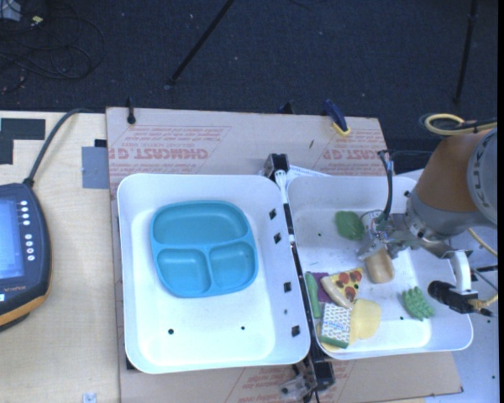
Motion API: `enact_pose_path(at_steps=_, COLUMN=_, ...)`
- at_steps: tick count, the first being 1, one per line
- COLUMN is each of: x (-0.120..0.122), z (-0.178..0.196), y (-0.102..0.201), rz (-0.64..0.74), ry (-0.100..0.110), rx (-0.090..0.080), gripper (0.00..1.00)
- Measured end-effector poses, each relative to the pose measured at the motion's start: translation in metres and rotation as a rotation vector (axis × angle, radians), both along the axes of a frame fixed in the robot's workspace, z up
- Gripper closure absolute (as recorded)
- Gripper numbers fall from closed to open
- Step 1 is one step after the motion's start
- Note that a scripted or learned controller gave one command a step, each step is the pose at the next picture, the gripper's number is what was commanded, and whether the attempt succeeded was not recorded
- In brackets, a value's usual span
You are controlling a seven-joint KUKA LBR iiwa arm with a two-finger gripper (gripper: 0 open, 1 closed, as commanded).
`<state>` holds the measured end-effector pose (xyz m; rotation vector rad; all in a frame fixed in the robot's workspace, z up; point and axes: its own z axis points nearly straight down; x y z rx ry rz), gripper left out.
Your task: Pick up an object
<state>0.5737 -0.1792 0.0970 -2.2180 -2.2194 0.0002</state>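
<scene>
Where the bench begins at nine o'clock, a handheld control pendant point(8, 254) with a lit screen. Next, left white bin point(143, 326) bearing a blue divided plate point(205, 248) at its centre. Beyond the divider, right white bin point(441, 336): at six o'clock, pizza-slice toy point(343, 286), yellow piece point(366, 319) and patterned card point(335, 324); at twelve, green leaf-shaped toy point(349, 224); at four, spiky green toy point(417, 303). At centre, gripper point(380, 246) directly above a tan rounded object point(379, 268), touching or nearly so. Jaw state: cannot tell, nor whether gripped.
</scene>
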Motion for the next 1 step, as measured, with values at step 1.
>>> enact_pose_path(at_steps=1, x=0.0321, z=-0.0096, y=0.0552, rz=0.001, ry=-0.002, rx=-0.002, gripper=1.0)
